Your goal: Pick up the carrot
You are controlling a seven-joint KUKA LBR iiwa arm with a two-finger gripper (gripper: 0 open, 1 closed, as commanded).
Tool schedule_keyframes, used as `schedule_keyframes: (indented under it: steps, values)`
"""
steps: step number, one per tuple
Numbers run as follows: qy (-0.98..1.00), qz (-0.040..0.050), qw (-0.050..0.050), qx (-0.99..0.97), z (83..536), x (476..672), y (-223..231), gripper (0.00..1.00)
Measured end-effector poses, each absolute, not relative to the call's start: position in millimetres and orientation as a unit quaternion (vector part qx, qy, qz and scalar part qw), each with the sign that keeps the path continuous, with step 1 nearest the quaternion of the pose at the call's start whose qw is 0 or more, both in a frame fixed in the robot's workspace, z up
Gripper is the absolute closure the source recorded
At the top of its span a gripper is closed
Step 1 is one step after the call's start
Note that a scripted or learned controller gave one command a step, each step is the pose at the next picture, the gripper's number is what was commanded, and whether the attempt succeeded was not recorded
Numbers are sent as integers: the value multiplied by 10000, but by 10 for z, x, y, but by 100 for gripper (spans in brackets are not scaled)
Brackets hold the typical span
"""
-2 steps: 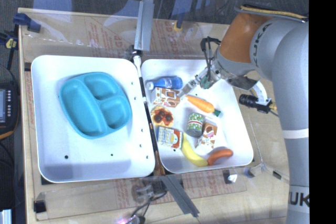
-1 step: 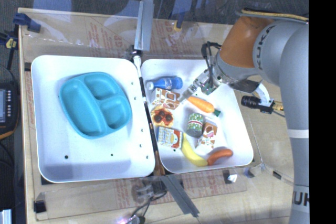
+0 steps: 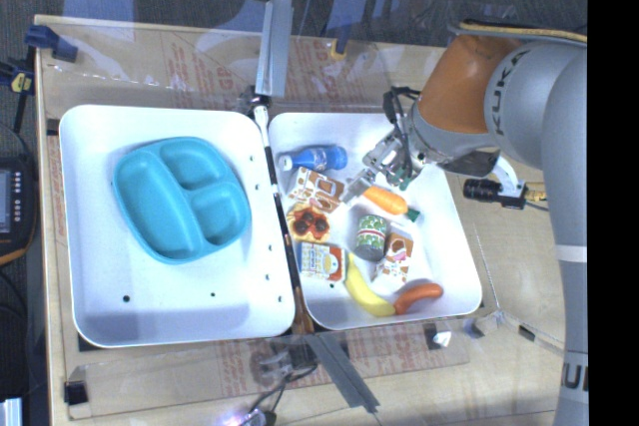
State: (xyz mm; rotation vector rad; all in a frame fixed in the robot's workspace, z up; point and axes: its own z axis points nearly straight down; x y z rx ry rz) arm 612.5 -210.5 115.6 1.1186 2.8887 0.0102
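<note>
Right now the carrot lies in the right bin, upper-mid area, orange w/ a green end pointing right, tilted slightly. Just above it, touching or nearly so, sits the hand; can't tell how wide its fingers stand, and the carrot isn't visibly between them. Below the carrot: a green-labelled can and a small carton. Further down, a banana and a red sausage near the bin's front edge. Left of the carrot: juice boxes, a snack pack, and a blue bottle at the top. The left bin holds a blue divided tray. Both bins rest on the desk.
</note>
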Motion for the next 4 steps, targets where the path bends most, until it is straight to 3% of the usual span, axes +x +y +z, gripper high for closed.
schedule_keyframes:
  steps: [1,2,3,4]
  values:
    - [9594,-1,172,2814,1152,6340,-2117,0]
    - [9600,0,193,2793,1272,6358,-2105,100]
    - [9600,-1,192,2793,1271,6357,-2106,0]
    - [9678,12,211,2510,1156,6226,-2099,0]
